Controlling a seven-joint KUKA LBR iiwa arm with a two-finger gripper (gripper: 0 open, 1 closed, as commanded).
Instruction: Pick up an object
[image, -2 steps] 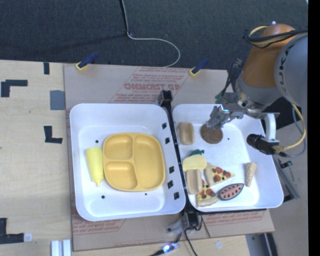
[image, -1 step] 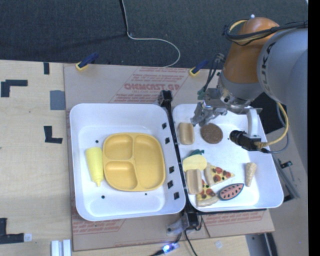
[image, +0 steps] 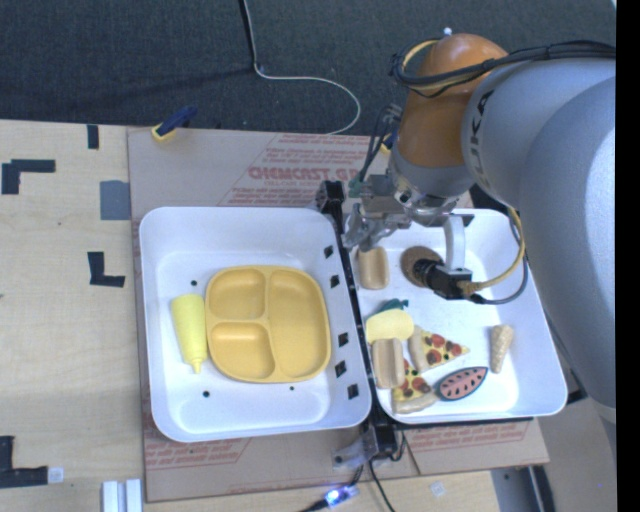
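My gripper (image: 363, 230) hangs over the far left corner of the right bin (image: 530, 300), close to the wall between the two bins. Directly below it in the view lies a small tan bread-like piece (image: 373, 268). A dark brown round piece (image: 418, 264) sits just right of that. Toward the front of this bin lie a yellow piece with a green tip (image: 389, 323), a hot dog (image: 385, 362), a pizza slice (image: 438, 350), a watermelon slice (image: 462, 383) and a cone (image: 500, 345).
The left bin (image: 160, 250) holds a yellow divided plate (image: 268, 323) and a yellow bottle (image: 188, 328) on its left. The grey arm with its orange band (image: 440, 110) covers the far right of the scene. A cable (image: 300, 80) runs behind the bins.
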